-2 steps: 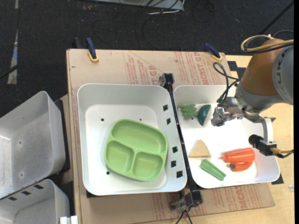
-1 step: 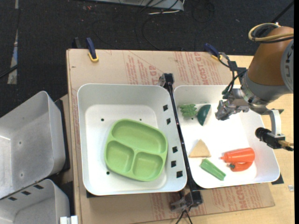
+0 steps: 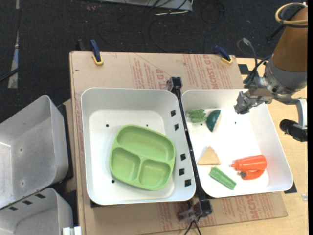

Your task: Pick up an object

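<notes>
Camera view, from above: the gripper (image 3: 243, 105) hovers over the right bin's (image 3: 279, 153) far edge; it is small and dark, so its state cannot be told. Below lie an orange spray bottle (image 3: 250, 166), tan wedge (image 3: 209, 156), green stick (image 3: 222, 178), dark-green piece (image 3: 212, 120) and leafy sprig (image 3: 197, 115). A green divided tray (image 3: 142, 156) sits in the left bin (image 3: 98, 106).

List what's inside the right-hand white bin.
The right bin holds a small green leafy piece, a dark green piece, a tan wedge, a green stick and an orange object. The gripper hangs over its far edge, covering that bit of floor.
</notes>
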You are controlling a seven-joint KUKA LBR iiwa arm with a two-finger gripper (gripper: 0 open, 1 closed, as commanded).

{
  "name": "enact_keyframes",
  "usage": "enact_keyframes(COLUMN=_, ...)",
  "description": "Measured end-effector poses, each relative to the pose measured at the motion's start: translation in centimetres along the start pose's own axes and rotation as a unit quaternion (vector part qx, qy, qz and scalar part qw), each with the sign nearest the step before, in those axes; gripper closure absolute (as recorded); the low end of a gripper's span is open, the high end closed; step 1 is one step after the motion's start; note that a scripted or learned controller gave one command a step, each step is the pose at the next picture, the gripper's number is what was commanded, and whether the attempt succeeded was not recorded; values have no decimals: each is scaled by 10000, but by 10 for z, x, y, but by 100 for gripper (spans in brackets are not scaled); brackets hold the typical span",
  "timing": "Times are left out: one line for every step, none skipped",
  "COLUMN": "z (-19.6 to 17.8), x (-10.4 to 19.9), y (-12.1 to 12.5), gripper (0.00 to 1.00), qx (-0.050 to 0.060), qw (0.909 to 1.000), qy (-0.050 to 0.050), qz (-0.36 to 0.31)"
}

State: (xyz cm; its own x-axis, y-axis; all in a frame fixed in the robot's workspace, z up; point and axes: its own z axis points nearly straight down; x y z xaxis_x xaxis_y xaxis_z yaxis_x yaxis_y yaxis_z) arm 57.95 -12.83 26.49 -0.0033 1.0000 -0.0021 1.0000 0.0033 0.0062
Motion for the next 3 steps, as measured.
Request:
enact_keyframes(z=-2, x=58, y=8, gripper=100, qx=21, qw=10000, qy=15, qz=-25)
enact_keyframes(z=18, x=109, y=7, gripper=100, qx=45, qw=10000, qy=16, qz=-20)
enact_keyframes(z=34, x=163, y=8, gripper=100, qx=43, qw=10000, qy=13, qz=-16)
